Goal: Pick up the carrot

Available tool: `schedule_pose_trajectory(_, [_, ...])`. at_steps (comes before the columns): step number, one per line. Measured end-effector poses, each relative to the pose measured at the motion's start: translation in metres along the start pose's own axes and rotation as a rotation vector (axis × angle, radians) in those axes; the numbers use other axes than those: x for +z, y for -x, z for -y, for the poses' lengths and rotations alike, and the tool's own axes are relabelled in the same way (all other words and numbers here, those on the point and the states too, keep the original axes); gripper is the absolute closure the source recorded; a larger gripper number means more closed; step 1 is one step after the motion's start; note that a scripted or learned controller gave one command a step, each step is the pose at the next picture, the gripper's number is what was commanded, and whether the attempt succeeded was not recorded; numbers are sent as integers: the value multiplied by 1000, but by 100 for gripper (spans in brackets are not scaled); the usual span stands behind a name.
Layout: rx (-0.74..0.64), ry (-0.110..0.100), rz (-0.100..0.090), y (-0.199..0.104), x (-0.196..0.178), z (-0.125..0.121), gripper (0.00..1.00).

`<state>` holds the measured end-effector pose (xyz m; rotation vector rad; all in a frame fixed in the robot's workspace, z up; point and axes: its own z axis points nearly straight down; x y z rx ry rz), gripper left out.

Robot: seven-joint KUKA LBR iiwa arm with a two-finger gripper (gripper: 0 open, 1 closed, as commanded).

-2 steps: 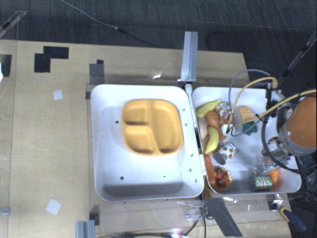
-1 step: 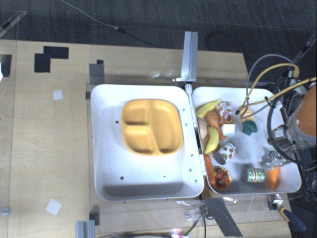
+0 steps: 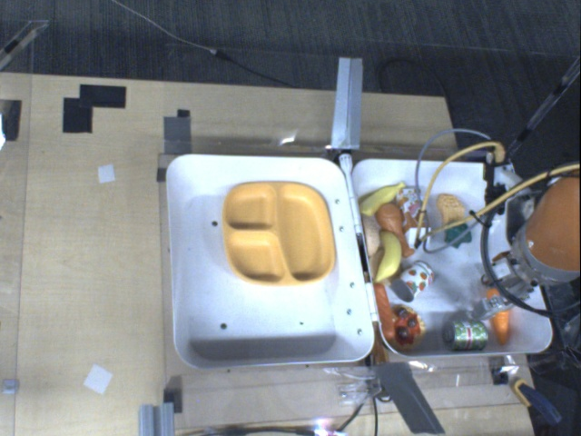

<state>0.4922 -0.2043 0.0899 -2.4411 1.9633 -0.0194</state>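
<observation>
A small orange carrot [image 3: 500, 323] lies near the front right corner of the right bin [image 3: 526, 341], beside a green can [image 3: 469, 335]. My gripper [image 3: 497, 296] hangs directly over the carrot's upper end, under the grey wrist and its orange band [image 3: 554, 230]. The wrist and cables hide where the gripper meets the carrot, so I cannot see whether it touches it. A longer orange-red vegetable [image 3: 383, 303] lies along the same bin's left wall.
The right bin also holds two bananas [image 3: 388, 254], a bread roll [image 3: 451, 209], a teal piece [image 3: 458, 234], a white cup-like toy [image 3: 418, 280] and a red berry cluster [image 3: 406, 325]. A yellow divided tray [image 3: 277, 230] sits in the left bin [image 3: 195, 316].
</observation>
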Motion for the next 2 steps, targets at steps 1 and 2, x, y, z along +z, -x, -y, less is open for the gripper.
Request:
schedule_pose_trajectory(1, [193, 5, 1, 26, -87, 5, 100])
schedule_pose_trajectory(2, [-226, -5, -2, 22, -1, 6, 100])
